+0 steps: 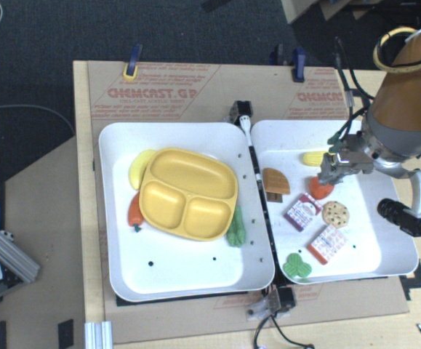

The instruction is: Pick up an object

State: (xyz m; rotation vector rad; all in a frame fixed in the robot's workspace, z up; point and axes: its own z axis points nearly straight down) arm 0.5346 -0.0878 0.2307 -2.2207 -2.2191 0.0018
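My gripper (333,169) hangs over the upper middle of the right bin (395,260), reaching in from the right. Directly below and touching its tip lies a small red rounded object (321,190), partly covered by the gripper. A yellow piece (313,158) lies just to the gripper's left. Close by in the same bin are a brown block (275,183), a pink and white packet (301,213), a round cookie (335,213), a red and white packet (328,244) and a green piece (296,266).
The left bin (123,267) holds a yellow divided tray (188,195), with a yellow piece (139,169) and a red-orange piece (134,211) at its left and a green piece (236,230) at its right. A black part (403,217) juts over the right bin.
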